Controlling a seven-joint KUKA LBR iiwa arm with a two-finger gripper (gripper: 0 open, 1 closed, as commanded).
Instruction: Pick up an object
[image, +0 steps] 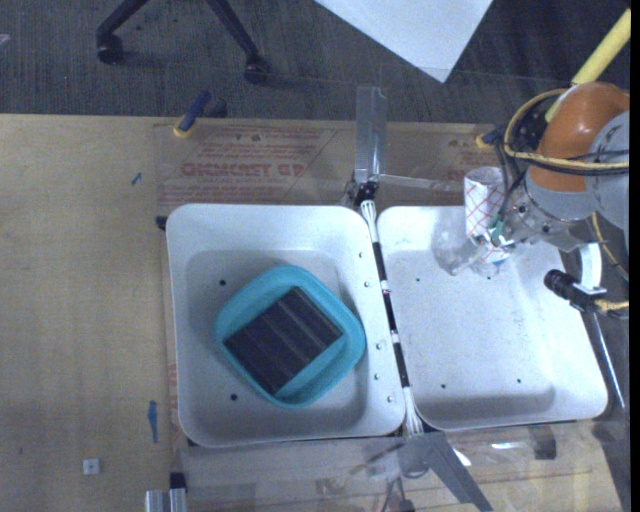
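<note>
A wooden desk (80, 300) carries two white bins: the left bin (190, 400) lies well to the left of the jaws, and the right bin (500, 380) spreads below them. A white sheet (410, 30) lies on the dark floor (300, 50) beyond, near chair legs (180, 30).

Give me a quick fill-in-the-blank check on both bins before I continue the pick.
1. The blue tray lies in the ____ bin.
2. The dark ribbed block rests ____ the blue tray.
3. The gripper hovers over the ____ bin's far edge.
4. The band above the wrist is ____.

Missing words: left; inside; right; orange
</note>
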